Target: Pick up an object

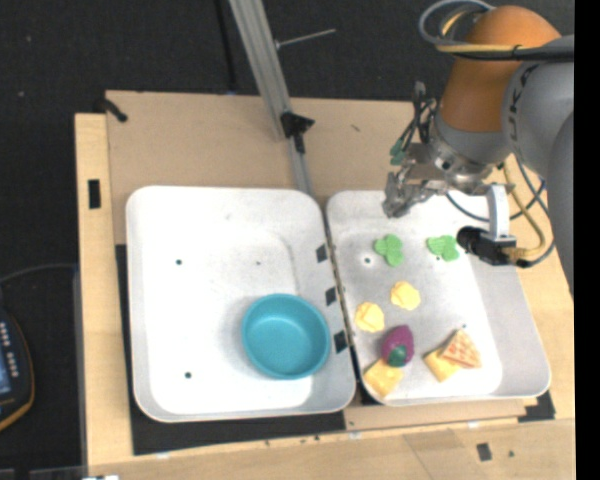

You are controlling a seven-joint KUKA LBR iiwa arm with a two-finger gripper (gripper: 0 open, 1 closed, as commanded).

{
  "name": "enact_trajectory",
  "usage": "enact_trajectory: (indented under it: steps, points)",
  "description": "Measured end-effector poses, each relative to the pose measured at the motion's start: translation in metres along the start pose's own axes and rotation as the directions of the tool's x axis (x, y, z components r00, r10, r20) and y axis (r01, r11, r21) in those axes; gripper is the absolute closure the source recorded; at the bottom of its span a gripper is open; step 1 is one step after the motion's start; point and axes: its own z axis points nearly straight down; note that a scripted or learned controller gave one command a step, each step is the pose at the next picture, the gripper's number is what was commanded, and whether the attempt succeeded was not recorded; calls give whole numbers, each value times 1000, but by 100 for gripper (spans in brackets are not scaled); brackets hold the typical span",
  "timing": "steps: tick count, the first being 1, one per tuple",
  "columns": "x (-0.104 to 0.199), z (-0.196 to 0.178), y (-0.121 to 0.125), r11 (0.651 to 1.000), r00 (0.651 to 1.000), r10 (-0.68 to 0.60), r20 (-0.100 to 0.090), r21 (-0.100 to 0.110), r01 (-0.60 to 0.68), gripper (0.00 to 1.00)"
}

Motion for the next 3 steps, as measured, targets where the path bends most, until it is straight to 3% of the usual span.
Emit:
enact_trajectory:
  steps: [2,3]
  points:
    - [92,8,-17,1000,1000,0,0,1,0,100]
    - [138,-10,-30,1000,1000,-1,-1,-1,1,100]
